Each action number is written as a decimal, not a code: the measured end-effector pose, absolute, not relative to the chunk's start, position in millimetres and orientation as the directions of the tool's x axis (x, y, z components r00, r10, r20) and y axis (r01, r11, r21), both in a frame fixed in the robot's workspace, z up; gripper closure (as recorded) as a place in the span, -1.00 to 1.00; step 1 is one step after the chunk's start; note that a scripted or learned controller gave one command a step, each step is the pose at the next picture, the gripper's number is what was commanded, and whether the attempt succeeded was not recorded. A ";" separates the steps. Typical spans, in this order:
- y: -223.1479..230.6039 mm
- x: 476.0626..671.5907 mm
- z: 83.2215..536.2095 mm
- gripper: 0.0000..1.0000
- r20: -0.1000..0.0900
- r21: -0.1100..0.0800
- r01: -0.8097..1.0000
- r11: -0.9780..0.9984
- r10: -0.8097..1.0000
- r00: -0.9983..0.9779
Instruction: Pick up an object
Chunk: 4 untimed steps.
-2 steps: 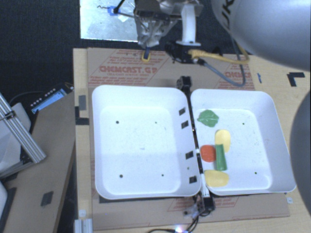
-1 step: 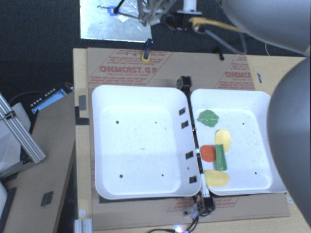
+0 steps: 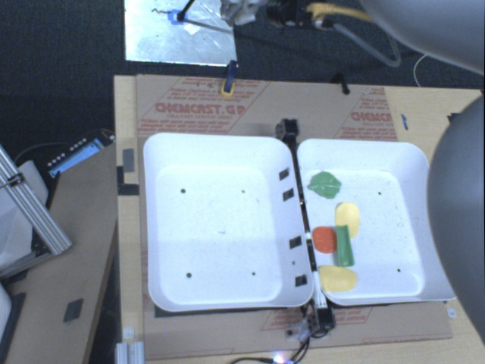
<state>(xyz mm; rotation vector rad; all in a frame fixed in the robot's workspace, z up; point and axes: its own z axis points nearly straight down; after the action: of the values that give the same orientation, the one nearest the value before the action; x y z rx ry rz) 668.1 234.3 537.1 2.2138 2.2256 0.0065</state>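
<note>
Gripper (image 3: 244, 1) up at the view's top edge, past both bins, blurred, just beside a silvery sheet (image 3: 163, 21); spread or pressed together, impossible to tell. Toys clustered in the right bin (image 3: 394, 203) near its left wall: green leaf-shaped piece (image 3: 324, 183) farthest back, yellow piece (image 3: 347, 217) just in front of it, then red-orange round piece (image 3: 324, 239) touching a green stick (image 3: 344, 246), and a second yellow piece (image 3: 338, 279) nearest the front rim. Left bin (image 3: 220, 226) alongside, both resting on brown cardboard (image 3: 197, 105).
</note>
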 end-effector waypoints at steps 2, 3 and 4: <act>233.9 648.6 435.3 1.00 0.002 0.007 1.000 0.000 1.000 0.000; 234.1 669.3 457.2 1.00 0.001 0.005 1.000 0.001 1.000 -0.001; 234.6 668.3 484.9 1.00 0.001 0.002 1.000 0.004 1.000 -0.004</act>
<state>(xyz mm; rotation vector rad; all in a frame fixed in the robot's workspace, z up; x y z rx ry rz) 668.3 234.6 484.9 2.2160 2.2253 0.0038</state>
